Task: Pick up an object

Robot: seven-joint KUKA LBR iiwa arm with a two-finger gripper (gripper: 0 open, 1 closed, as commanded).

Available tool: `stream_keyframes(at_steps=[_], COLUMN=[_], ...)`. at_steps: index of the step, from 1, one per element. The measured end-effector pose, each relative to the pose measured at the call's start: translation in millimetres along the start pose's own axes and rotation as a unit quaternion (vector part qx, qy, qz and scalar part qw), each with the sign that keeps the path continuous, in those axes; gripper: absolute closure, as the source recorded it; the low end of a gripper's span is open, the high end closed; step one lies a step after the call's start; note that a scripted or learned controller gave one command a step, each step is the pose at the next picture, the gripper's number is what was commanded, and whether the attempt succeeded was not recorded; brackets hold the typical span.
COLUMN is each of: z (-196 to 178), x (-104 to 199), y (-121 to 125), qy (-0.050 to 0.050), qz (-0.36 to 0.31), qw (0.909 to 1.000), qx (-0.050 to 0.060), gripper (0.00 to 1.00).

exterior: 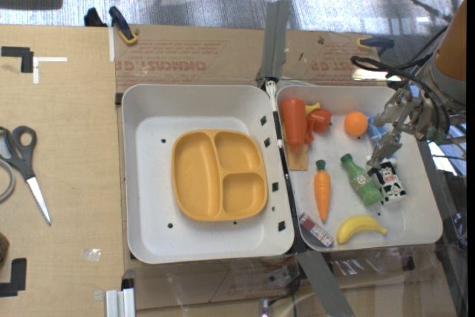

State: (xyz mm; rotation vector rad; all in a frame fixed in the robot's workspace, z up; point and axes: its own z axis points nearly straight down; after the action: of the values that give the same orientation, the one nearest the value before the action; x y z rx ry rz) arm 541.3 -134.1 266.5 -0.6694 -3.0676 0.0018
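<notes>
Gripper [386, 137], fingers spread and holding nothing, hovers over one carrot [322, 191], one banana [361, 228], one orange [356, 123].

Landmark: the right bin [430, 234], in which all the pickable things are seen.
Carrot [322, 191]: orange with a green top, laid lengthwise near the bin's middle.
Green bottle [360, 180]: laid on its side, tilted, just right of the carrot.
Banana [361, 228]: yellow, laid flat near the bin's front wall.
Orange ball [356, 123]: round, placed toward the bin's back.
Red cylinder [294, 122]: laid along the bin's left wall, at the back.
Black-and-white cow figure [390, 184]: set just beside the bottle, toward the bin's right wall.
</notes>
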Motion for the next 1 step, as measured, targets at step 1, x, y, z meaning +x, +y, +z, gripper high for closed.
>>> stream_keyframes(at_steps=[1], z=[176.7], x=[25.1], y=[7.8], qy=[0.0], qz=[0.009], qw=[1.0], qx=[-0.001], gripper=[0.0])
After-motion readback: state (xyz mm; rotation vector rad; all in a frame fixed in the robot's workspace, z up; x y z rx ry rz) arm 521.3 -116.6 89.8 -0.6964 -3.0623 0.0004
